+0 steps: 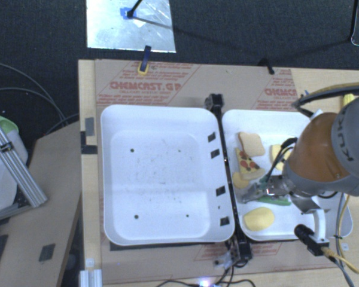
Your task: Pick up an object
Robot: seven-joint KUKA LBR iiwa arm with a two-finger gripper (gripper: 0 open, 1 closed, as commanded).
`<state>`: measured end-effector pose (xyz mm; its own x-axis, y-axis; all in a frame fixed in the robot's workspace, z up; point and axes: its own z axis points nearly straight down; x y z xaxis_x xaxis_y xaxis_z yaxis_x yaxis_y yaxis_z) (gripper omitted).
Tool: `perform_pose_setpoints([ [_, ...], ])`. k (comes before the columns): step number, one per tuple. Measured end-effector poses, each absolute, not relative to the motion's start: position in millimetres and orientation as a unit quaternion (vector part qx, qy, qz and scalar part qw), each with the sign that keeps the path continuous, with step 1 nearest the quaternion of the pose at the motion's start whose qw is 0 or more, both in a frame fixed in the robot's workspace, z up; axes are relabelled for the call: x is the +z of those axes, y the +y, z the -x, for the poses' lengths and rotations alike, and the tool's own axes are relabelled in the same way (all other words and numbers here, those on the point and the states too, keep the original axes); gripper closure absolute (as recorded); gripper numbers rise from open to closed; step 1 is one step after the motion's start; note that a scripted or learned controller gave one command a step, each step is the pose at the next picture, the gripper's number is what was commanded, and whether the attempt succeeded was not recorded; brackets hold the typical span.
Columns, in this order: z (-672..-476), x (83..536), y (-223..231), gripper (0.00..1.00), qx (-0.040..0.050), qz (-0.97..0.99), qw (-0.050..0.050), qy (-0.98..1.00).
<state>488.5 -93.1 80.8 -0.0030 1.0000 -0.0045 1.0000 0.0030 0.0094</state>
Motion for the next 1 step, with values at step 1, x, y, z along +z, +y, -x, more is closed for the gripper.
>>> perform_pose_setpoints([
  [1,-489.9,315.1,-59.6,0.0,0.0075,-0.704,0.008,0.71],
])
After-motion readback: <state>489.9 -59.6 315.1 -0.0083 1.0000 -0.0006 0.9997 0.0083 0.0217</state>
